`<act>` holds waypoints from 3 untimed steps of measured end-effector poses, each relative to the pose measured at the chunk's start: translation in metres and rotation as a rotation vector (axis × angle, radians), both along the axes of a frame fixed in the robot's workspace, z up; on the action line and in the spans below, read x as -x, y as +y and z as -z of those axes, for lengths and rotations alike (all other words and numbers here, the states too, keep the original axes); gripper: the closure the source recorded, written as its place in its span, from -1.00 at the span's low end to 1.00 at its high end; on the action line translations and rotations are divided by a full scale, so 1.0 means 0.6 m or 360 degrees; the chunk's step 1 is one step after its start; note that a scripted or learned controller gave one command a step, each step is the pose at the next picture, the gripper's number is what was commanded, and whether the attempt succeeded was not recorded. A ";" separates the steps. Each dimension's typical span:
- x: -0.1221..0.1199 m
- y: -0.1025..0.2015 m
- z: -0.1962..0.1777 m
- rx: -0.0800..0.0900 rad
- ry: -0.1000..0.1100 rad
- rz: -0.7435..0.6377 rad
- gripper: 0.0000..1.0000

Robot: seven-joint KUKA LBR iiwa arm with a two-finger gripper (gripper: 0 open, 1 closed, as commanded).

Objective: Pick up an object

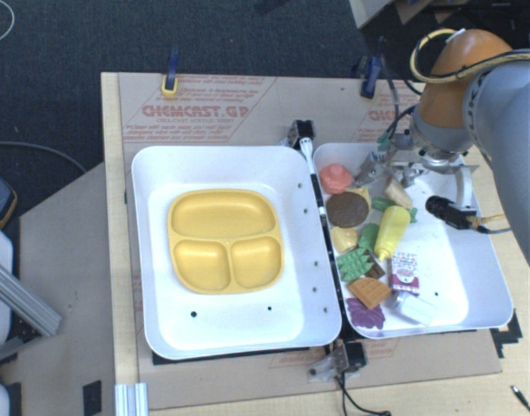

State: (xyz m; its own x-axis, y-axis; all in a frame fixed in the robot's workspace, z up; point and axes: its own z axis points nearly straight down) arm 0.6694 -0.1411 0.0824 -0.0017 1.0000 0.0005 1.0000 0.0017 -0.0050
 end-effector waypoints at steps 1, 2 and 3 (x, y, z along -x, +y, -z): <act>-0.002 0.000 -0.023 0.0001 -0.0009 0.0000 1.00; -0.014 -0.001 -0.129 0.0005 -0.0022 0.0001 1.00; -0.030 -0.008 -0.213 0.0005 -0.0022 0.0000 1.00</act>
